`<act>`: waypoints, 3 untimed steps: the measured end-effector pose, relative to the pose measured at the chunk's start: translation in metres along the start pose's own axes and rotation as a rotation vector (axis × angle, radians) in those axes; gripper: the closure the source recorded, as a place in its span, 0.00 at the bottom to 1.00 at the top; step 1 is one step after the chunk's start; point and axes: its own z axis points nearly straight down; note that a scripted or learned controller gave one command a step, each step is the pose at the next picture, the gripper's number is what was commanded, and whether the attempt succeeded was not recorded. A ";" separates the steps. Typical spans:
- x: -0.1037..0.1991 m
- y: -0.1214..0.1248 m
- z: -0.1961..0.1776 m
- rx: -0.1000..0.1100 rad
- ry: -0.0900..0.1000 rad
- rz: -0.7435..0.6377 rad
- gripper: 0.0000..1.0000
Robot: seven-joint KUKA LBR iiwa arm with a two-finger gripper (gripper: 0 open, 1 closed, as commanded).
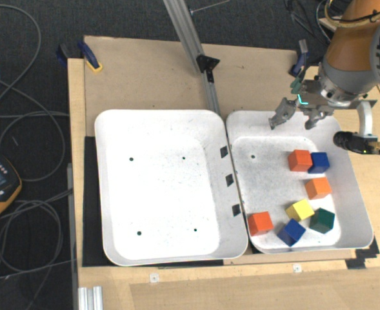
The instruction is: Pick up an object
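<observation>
Blocks lie loose in the right bin [364, 221], the orange block [299, 160] nearest the gripper [294, 117], whose jaws hang spread and empty above the far rim, so the approach is in hand; next comes lowering over one block and closing.

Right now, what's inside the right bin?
The right bin holds seven blocks: three orange, two blue, one yellow, one green. The gripper hangs over its far edge, covering a bit of rim.
</observation>
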 end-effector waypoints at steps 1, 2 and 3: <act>-0.001 -0.001 0.042 0.005 0.000 0.001 0.00; 0.000 0.003 0.105 0.007 0.000 0.000 0.00; 0.001 0.002 0.119 0.003 0.000 0.001 0.00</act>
